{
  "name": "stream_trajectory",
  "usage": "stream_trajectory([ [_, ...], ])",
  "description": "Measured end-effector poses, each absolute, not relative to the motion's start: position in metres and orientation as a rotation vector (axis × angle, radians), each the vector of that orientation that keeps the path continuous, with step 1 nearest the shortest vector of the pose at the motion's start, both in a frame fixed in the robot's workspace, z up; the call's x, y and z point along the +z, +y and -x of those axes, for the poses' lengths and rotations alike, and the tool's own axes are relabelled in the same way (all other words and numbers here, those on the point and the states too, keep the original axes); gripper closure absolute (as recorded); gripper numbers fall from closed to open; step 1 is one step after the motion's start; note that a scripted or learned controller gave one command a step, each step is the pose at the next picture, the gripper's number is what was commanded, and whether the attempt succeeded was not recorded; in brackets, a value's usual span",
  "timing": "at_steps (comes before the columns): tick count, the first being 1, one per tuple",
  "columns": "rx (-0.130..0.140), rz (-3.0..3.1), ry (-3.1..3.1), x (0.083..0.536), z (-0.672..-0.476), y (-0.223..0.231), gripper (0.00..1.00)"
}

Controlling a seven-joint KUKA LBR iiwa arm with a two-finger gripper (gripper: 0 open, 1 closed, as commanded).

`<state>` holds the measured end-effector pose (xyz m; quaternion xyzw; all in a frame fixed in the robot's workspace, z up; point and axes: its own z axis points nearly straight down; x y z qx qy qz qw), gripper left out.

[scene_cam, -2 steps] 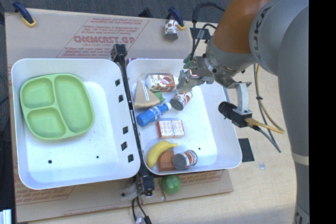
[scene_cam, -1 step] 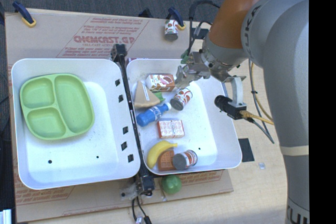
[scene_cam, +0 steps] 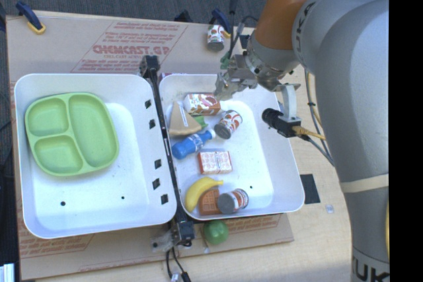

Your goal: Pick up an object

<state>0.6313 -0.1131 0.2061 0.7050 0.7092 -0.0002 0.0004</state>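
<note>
The gripper hangs over the right bin's far edge, just right of a small carton; whether it grips anything, I cannot tell. A can lies just below it. A blue bottle, box, banana and second can crowd the bin's left half; its right half is bare. A green tray sits in the left bin.

red "CHEMCAST GP" print on cardboard sheet, "KU" on arm base
</note>
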Motion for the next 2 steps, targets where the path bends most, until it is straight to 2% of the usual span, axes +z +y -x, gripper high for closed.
stream_trajectory([
  [1,-0.001,-2.218,2.227,0.229,-0.572,-0.115,1.00],
  [2,-0.003,-2.218,2.228,0.234,-0.536,-0.097,1.00],
])
